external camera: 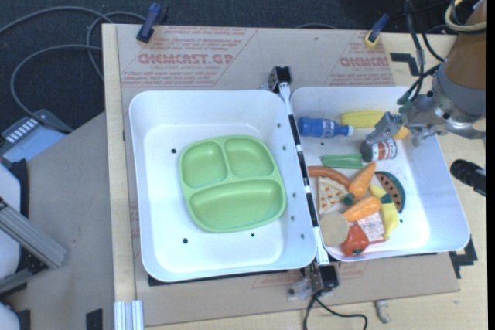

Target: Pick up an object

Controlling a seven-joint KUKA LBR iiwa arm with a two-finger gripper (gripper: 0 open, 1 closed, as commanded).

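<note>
Whether the jaws are apart or together cannot be told, since the grey two-finger gripper is appearing as a small blurred shape. It is hanging over the right-hand shallow white plastic bin, toward that bin's 12 o'clock side, with the grey arm and its orange band reaching in from 3 o'clock.

Toys are lying loose in this bin. A blue plastic bottle with a white cap is lying on its side at 9 o'clock from the gripper. A yellow corn cob is lying near the gripper at 11 o'clock. A small red-and-white can is sitting just beside the gripper at 5 o'clock; contact cannot be judged. A green pea pod is lying at 8 o'clock. Two orange plastic carrots are lying at 6 o'clock, next to a pizza slice toy, and a red pepper toy is lying near the bin's 6 o'clock wall.

Across the central divide, the left-hand shallow white bin is holding a light green three-compartment plastic plate lying flat in its middle.
</note>
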